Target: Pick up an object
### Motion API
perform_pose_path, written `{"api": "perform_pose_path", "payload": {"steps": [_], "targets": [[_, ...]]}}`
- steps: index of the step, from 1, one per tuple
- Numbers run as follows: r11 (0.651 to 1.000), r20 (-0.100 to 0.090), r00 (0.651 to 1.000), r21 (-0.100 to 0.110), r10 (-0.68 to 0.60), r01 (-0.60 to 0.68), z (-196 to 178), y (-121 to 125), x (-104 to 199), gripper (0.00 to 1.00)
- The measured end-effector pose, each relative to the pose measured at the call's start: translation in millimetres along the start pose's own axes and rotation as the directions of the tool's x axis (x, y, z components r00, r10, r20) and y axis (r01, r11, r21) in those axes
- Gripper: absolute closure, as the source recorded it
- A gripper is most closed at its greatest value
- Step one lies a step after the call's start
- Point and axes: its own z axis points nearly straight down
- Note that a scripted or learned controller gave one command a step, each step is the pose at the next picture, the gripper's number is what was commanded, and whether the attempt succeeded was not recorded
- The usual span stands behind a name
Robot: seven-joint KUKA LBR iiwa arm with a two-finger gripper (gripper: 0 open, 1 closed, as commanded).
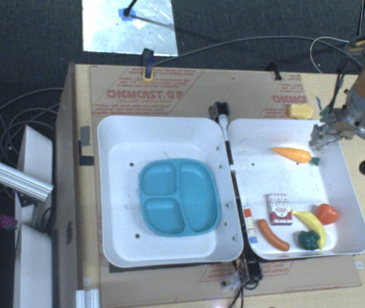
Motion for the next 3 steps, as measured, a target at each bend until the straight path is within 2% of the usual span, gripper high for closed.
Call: {"api": "perform_pose_path", "payload": {"steps": [1, 2, 3], "targets": [[1.0, 0.001, 1.0, -0.003, -0.003, 0.003, -31, 54, -24, 1.0], [1.0, -0.002, 1.0, 0.001, -0.004, 0.004, 19, 61, 26, 1.0], [1.0, 0.0, 1.0, 0.0, 0.0, 0.0, 29, 28, 7, 1.0]]}}
